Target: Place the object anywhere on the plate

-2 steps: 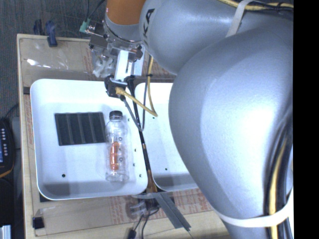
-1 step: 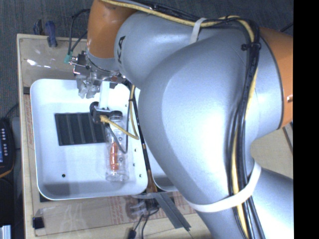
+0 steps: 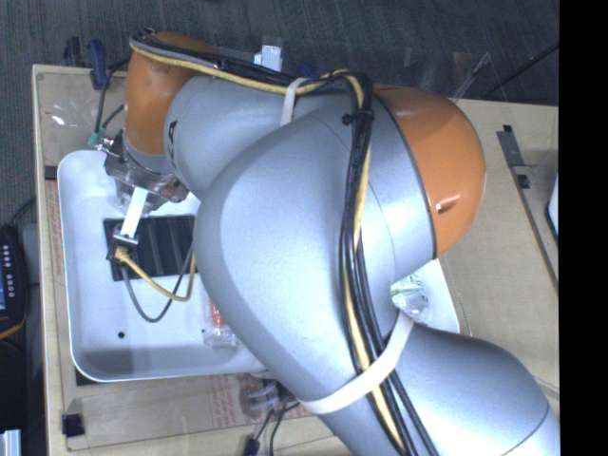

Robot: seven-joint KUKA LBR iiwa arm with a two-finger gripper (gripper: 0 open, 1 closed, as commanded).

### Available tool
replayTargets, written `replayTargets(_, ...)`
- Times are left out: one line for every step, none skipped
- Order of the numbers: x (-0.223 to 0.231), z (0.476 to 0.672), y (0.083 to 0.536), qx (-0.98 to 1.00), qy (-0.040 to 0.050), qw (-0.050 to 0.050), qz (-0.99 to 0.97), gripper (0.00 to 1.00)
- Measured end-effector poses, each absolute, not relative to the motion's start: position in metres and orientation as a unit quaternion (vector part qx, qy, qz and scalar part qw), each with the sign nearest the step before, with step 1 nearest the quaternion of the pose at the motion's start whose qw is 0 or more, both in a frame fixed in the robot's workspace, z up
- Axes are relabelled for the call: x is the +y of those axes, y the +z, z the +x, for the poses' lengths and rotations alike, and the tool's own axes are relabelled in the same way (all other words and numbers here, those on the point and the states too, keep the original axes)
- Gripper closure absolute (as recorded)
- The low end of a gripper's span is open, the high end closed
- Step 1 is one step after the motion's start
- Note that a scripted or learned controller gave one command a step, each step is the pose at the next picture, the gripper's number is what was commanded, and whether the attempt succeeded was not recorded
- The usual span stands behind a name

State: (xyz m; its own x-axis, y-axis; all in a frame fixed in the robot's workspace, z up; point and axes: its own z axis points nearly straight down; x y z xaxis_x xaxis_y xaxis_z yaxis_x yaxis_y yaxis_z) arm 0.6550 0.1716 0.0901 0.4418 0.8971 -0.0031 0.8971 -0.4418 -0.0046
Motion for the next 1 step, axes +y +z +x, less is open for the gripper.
replayTargets(0.1442, 0.656, 0.1519, -0.591, 0.0008, 0.0, -0.807, 1.0)
